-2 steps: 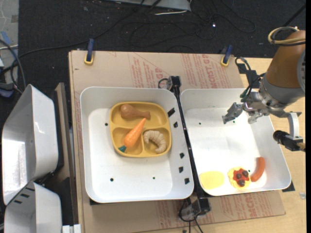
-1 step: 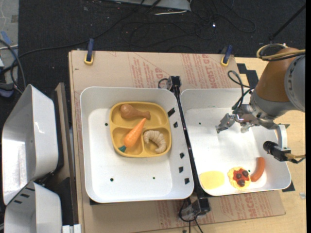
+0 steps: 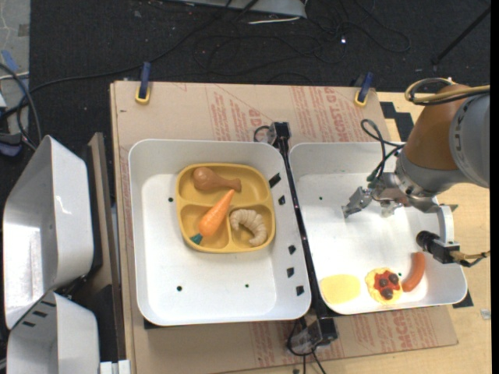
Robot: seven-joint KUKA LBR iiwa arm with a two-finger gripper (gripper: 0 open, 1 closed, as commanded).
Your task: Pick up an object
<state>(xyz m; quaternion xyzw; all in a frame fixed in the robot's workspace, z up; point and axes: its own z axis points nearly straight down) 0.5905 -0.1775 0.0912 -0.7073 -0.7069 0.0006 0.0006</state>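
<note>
Nearest my camera, along the right bin's (image 3: 456,291) front edge, lie a yellow disc (image 3: 341,288), a topped round piece (image 3: 383,283) and a sausage (image 3: 414,271). My gripper (image 3: 366,202) hangs over bare floor well behind them, fingers apparently parted and holding nothing. Closing there would grab air, I reckon; the flat disc may slip too.
</note>
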